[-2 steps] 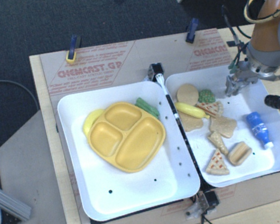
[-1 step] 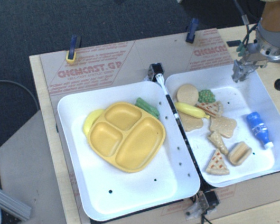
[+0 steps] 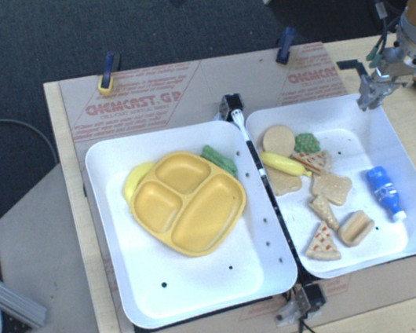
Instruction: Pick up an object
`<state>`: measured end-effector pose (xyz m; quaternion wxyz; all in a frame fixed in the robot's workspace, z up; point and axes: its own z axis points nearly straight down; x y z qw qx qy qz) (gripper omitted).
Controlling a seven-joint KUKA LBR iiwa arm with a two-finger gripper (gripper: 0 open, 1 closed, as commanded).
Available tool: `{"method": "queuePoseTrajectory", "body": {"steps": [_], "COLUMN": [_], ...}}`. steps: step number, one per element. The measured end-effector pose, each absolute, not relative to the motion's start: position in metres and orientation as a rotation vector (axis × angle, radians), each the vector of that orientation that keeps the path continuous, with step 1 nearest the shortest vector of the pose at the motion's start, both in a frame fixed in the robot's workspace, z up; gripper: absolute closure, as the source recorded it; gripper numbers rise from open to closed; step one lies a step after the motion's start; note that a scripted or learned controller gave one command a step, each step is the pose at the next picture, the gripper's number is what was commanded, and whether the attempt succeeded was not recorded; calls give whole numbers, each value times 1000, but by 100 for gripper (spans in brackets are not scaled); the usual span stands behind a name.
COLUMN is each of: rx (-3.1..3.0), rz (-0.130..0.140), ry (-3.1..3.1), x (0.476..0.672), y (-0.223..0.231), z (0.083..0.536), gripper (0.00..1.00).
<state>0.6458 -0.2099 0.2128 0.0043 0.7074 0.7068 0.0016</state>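
Note:
My gripper [image 3: 371, 92] hangs over the far right corner of the right bin [image 3: 412, 241], with nothing visible between its fingers. Below it in that bin lie a blue bottle [image 3: 383, 192], a yellow banana [image 3: 285, 163], a green broccoli piece [image 3: 306, 141], a round cookie [image 3: 277, 140], several bread and cracker pieces [image 3: 333, 188], a pizza slice [image 3: 323, 245] and a small bread roll [image 3: 355, 227]. The bottle is the nearest item, a little nearer the front than the gripper.
The left bin [image 3: 135, 294] holds a yellow divided tray [image 3: 189, 202], with a yellow piece [image 3: 136, 179] and a green piece [image 3: 220, 159] tucked at its far edges. A black divider rail [image 3: 264, 191] runs between the bins. Clamps [image 3: 106, 74] sit at the board's back edge.

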Motion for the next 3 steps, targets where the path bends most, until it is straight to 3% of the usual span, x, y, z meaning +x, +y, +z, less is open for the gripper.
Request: {"method": "queuePoseTrajectory", "body": {"steps": [1, 3], "rx": [2217, 2222], "rz": [4, -2], "ry": [2218, 2228], "x": [647, 592], "y": [-210, -134], "z": [227, 218], "gripper": [100, 100]}}
